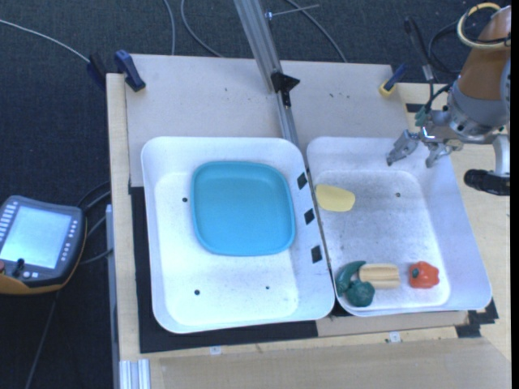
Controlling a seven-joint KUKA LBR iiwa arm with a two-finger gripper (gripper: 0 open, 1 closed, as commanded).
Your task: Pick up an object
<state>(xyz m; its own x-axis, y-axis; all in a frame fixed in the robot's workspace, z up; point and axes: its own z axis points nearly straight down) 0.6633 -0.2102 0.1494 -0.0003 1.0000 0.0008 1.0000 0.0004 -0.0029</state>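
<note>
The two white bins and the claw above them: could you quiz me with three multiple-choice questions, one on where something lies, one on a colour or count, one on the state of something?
1. Where does the blue plate lie?
A. in the left bin
B. in the right bin
C. on the bare bench

2. How many small items lie in the right bin?
A. two
B. four
C. six

3. How does the gripper stand?
A. clamped on the red item
C. resting on the blue plate
B. open, holding nothing, above the right bin's far edge

Answers:
1. A, the plate sits in the middle of the left bin.
2. B, a yellow piece, a green item, a tan block and a red item.
3. B, its fingers are spread with nothing between them.
</note>
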